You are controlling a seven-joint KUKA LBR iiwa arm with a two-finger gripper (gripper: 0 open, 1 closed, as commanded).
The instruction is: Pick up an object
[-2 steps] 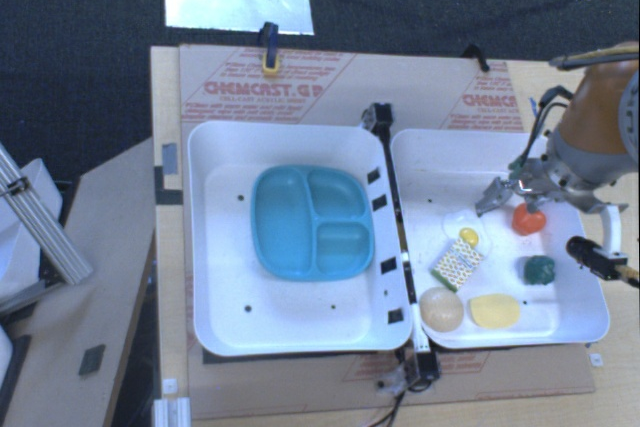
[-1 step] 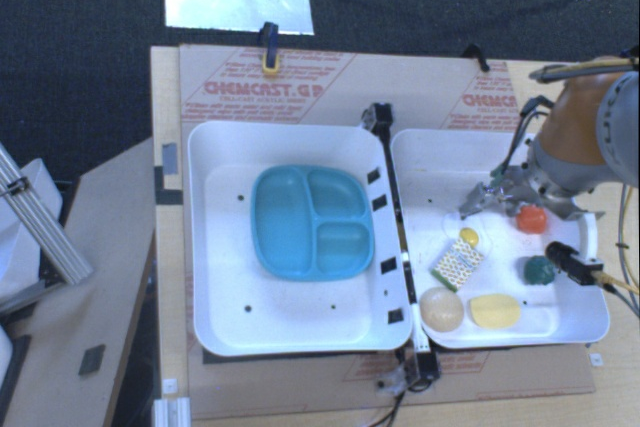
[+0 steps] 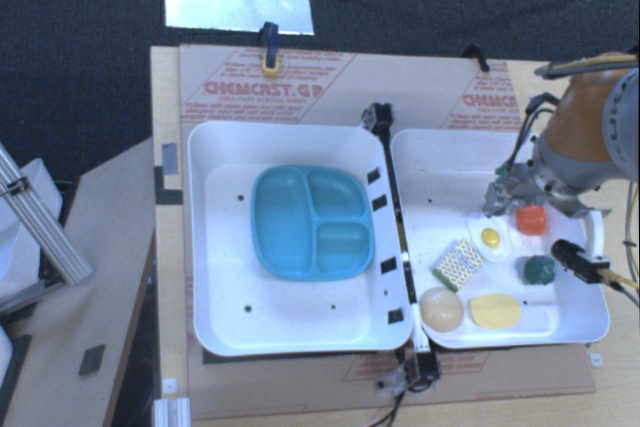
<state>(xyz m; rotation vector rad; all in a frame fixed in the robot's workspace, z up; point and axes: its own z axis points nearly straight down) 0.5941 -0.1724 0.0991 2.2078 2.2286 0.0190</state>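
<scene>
The claw (image 3: 498, 202) hung low in the right bin (image 3: 440, 155); whether it was wide or narrow I cannot tell. Just below it lay a fried egg toy (image 3: 489, 238), flat and probably slippery, best pinched across its edges. Beside it sat an orange piece (image 3: 531, 219).

Both bins (image 3: 290, 140) look like smooth white plastic with a slight sheen. The blue tray (image 3: 308, 221) is plastic too, smooth and softly glossy. The board (image 3: 330, 85) under the bins seems matt brown paper-faced sheet with red print. The floor (image 3: 80, 25) looks like dark, rough carpet. A flat plate (image 3: 240, 0) on it shines like bare metal. The arm (image 3: 600, 120) has a smooth orange band. The toy foods, such as the yellow piece (image 3: 495, 311), look smooth and plastic.
</scene>
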